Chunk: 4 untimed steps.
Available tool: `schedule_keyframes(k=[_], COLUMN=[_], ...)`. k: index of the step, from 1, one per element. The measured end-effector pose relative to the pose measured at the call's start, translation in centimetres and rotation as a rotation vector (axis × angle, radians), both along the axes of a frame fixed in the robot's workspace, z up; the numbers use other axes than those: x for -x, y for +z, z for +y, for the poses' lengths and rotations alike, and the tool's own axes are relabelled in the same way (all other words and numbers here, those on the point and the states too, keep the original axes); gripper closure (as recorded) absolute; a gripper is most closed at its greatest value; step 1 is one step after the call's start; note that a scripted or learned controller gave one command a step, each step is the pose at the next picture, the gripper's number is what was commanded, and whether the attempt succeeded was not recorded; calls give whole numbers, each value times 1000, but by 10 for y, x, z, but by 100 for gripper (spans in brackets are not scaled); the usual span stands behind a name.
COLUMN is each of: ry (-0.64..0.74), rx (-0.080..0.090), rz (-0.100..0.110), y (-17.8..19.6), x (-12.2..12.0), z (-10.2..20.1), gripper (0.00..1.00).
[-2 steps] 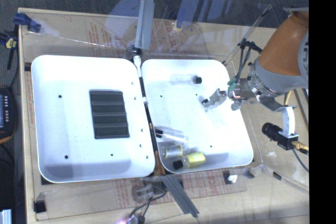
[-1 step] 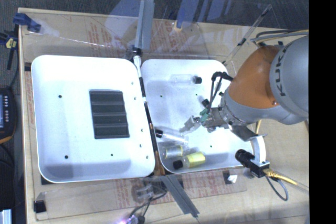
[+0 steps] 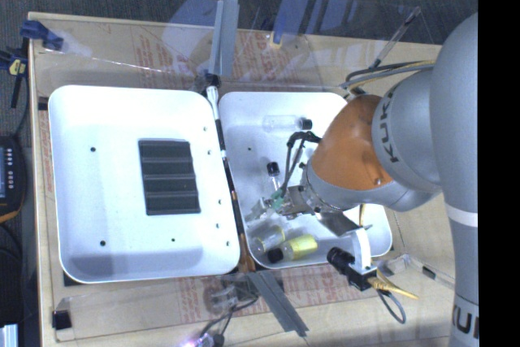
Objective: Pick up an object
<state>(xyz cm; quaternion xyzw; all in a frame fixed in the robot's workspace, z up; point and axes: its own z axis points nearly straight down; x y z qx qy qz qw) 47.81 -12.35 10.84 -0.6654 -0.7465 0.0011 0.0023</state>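
My gripper [image 3: 279,204] is low in the right bin [image 3: 244,114], just above its front left part, with the grey and orange arm over the bin's right half. Right below it lie a pale clear bottle [image 3: 266,239] and a yellow cylinder [image 3: 301,246], side by side near the front wall. A small black piece [image 3: 272,169] lies behind the gripper. A clear tube with a dark cap [image 3: 286,123] rests near the back wall. The arm hides the right part of this bin. A black ridged rectangular block [image 3: 169,176] lies in the middle of the left bin [image 3: 81,110].
A raised rim [image 3: 225,175] divides the two bins. A grey metal post [image 3: 223,32] stands behind them, with blue pieces [image 3: 302,16] under clear sheeting. Metal strips [image 3: 276,301] lie on the bench in front of the right bin.
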Motion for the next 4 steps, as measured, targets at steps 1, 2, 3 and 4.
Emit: schedule_keyframes(k=[1,2,3,4], ry=[-43,115,121,72], rx=[1,4,2,1], rz=[-4,-2,0,-3], y=[67,-17,-7,84], x=[-61,-68,-68,-119], z=[-18,1,3,42], gripper=[0,0,100,100])
